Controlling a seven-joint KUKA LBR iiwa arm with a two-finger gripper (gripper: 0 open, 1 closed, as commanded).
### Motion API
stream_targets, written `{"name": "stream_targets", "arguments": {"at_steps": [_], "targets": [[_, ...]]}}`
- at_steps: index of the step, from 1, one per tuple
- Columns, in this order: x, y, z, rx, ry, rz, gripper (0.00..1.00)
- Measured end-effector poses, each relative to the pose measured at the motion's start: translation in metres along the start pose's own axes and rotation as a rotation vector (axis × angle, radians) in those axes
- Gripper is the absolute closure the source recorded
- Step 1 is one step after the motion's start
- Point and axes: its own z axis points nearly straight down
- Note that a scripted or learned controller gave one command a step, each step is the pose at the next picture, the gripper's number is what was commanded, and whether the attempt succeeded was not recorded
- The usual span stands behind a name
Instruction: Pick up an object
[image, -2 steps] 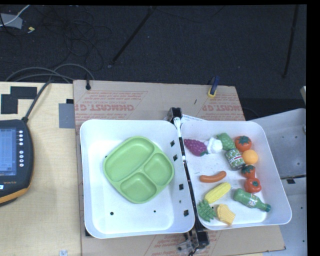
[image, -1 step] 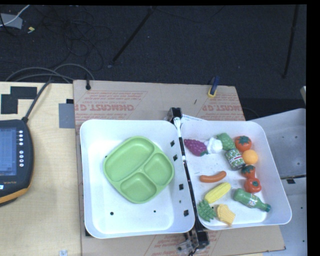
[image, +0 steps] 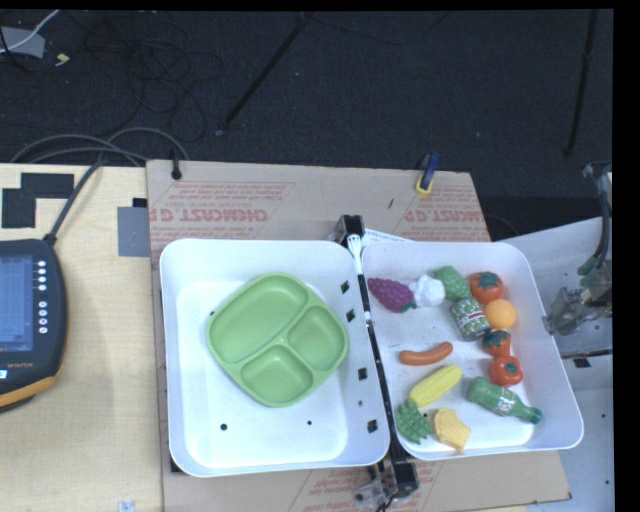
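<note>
I see the gripper (image: 572, 312) at the view's 3 o'clock, just outside the right bin (image: 535, 340); I cannot tell whether it is spread or closed. The toy foods lie in that bin: grapes (image: 391, 294) at its 10 o'clock, sausage (image: 425, 353) at 8, corn (image: 436, 384) at 7. The left bin (image: 190, 400) holds a green plate (image: 277, 339).

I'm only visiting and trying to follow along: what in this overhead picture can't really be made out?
- Tool: at the camera view's right edge, small and blurred; whether it is open or shut is unclear.
- Green bottle: its label is too small to read.
- Can: its print is blurred.
- Screen device: cut off by the left edge.
</note>
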Motion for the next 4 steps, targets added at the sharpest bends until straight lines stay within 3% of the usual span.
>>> {"name": "stream_targets", "arguments": {"at_steps": [1,2,3,4], "targets": [[0.005,0.075,0.157,0.005,0.002,-0.003,1.00],[0.121,0.054,0.084,-0.010,0.002,-0.009,1.00],[0.180,0.007,0.119,0.002,0.000,-0.003,1.00],[0.176,0.008,0.109,0.003,-0.003,0.004,1.00]]}}
